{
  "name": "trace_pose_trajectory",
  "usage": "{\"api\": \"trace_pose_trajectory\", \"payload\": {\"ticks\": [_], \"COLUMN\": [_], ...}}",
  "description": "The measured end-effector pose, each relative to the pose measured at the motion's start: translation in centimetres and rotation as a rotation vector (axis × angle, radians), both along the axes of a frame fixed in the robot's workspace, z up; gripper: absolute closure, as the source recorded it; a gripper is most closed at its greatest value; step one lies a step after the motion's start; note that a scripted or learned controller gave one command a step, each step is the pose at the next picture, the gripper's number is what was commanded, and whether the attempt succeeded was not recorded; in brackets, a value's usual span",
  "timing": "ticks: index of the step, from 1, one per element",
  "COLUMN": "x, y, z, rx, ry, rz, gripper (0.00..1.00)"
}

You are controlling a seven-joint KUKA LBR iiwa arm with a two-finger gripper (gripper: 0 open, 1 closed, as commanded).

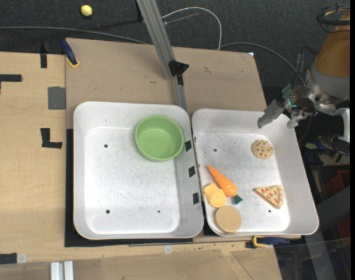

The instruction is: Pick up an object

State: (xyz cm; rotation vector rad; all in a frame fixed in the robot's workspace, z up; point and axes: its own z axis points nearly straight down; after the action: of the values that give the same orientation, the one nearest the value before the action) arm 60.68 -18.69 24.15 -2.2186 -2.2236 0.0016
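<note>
Objects for picking lie in the right bin (294, 174): a carrot (222, 181) near the middle, a yellow cracker-like piece (214, 195) touching its lower end, a round tan disc (228, 219) just below that, a pizza slice (270, 195) toward the right wall, and a cookie (262, 149) higher up, apart from the rest.

Going from large to small, the desk (25, 179) is pale wood with a brown board (119, 69) laid across its middle, black tape marks on its left part and dark carpet beyond its far edge. The left bin (90, 174) sits on the board, touching the right bin along their shared rim, and holds a green bowl (159, 137) in its upper right corner. A grey metal bar (157, 28) slants down from the top to the seam between the bins. The arm (335, 63) comes in at the right, and the claw (272, 114) hangs over the upper right rim of the right bin, above the cookie; whether it is spread or clenched cannot be told. Thin cables (224, 37) loop over the carpet, where a small yellow ball (86, 10) lies.
</note>
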Motion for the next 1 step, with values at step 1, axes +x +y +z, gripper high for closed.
{"api": "trace_pose_trajectory", "payload": {"ticks": [1], "x": [0.0], "y": [0.0], "z": [0.0], "rx": [0.0], "ry": [0.0], "rz": [0.0], "gripper": [0.0]}}
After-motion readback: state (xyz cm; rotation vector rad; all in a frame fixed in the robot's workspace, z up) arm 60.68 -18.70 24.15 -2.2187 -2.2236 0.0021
